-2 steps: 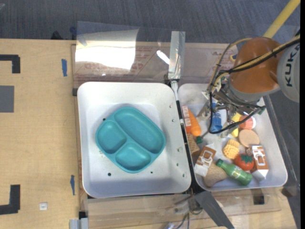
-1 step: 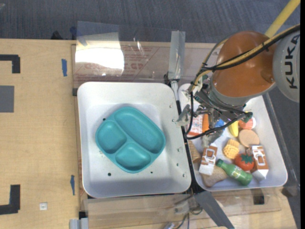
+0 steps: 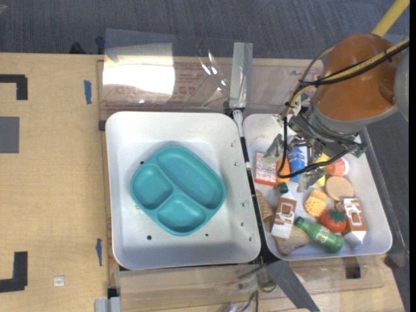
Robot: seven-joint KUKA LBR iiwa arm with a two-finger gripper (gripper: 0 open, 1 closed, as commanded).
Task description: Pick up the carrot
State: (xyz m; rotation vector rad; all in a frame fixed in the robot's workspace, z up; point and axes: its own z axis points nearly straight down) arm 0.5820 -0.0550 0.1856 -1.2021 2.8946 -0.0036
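The carrot [image 3: 283,168] is a small orange piece with a green end, lying at the left side of the right bin [image 3: 380,229]. My gripper [image 3: 300,156] hangs low over that bin, under the arm's orange band. It sits right above and partly over the carrot, with dark cables crossing the carrot. A blue item [image 3: 298,160] lies directly beneath the gripper, just right of the carrot. Whether the gripper touches the carrot cannot be told.
The right bin also holds a green bottle [image 3: 320,234], a red tomato [image 3: 334,220], yellow corn [image 3: 315,203], a tan round slice [image 3: 339,188], small cartons [image 3: 284,214] and a packet [image 3: 264,168]. A teal divided plate [image 3: 177,188] lies in the left bin [image 3: 123,135].
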